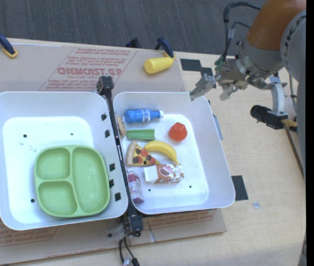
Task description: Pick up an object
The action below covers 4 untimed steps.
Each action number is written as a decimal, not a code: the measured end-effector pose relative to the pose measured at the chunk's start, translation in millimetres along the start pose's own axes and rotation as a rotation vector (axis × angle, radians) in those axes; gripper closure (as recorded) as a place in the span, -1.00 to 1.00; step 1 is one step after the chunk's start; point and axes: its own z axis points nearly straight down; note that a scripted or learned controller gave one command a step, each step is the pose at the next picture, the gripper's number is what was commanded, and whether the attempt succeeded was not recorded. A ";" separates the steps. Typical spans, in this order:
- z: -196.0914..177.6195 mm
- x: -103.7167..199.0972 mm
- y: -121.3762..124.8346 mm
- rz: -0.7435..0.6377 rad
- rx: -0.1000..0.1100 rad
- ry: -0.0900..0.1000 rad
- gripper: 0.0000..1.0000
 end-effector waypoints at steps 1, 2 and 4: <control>183.9 8.3 -55.3 0.001 -0.008 -0.002 -1.00; 172.9 9.4 -53.9 -0.005 -0.008 -0.002 1.00; 114.4 10.4 -58.5 0.001 -0.003 0.000 1.00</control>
